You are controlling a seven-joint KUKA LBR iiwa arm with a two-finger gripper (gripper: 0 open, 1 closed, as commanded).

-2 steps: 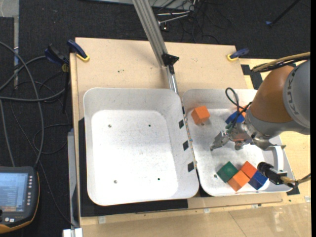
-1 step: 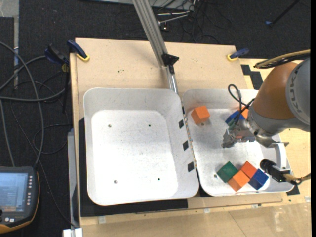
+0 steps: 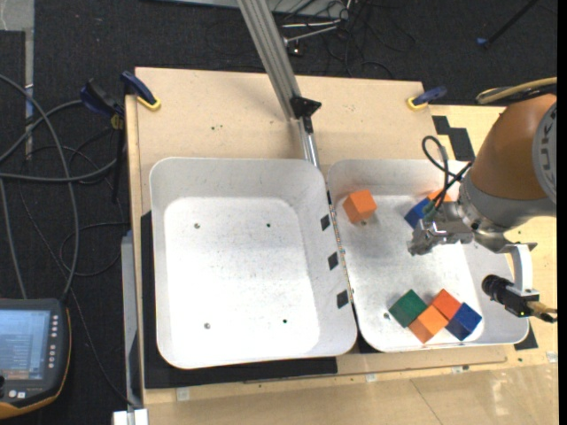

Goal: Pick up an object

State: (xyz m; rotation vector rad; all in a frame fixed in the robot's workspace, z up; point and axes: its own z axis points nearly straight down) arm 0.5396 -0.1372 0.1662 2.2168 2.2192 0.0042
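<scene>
My gripper [image 3: 423, 240] hangs over the upper part of the right bin [image 3: 372, 277], and from this slanted overhead view I cannot tell how it is set, because my own wrist and the cabling cover it. Nothing visibly sits in it. A blue block [image 3: 416, 211] lies just beside it, partly under my wrist, with a sliver of orange behind that I cannot identify. I judge that I am low here because that block is the nearest candidate. An orange cube [image 3: 359, 206] stands alone nearby towards the bin's divider, clear on every side, so probably the easier pick. At the near edge, a green block [image 3: 408, 308], an orange block [image 3: 436, 314] and another blue block [image 3: 463, 320] are packed touching, which would crowd any approach. The left bin [image 3: 168, 237] is beside them
</scene>
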